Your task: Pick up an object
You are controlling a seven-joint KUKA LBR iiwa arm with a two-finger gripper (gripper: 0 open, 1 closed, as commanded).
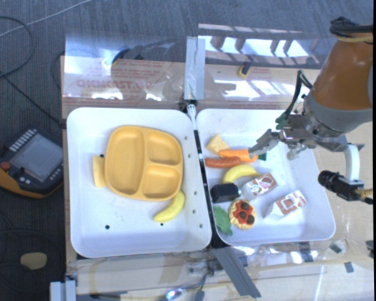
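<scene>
My gripper (261, 147) reaches in from the right and hovers low over the right bin (313, 231), its tip just at the right end of an orange carrot (229, 158). A yellow cheese wedge (216, 144) lies just left of the carrot, and a small banana (240, 172) lies below it. Further down are a black block (224, 193), a pizza slice (242, 213) on a green leaf (222, 221), and two small cartons (261, 184) (290, 202). Nothing is visibly held.
The left bin (88, 231) holds a yellow divided plate (144, 162), a banana (170, 209) at its lower right and a pale yellow piece (98, 171) at its left. A raised divider (200, 187) separates the bins. The arm's orange band (344, 74) towers over the right bin's far right.
</scene>
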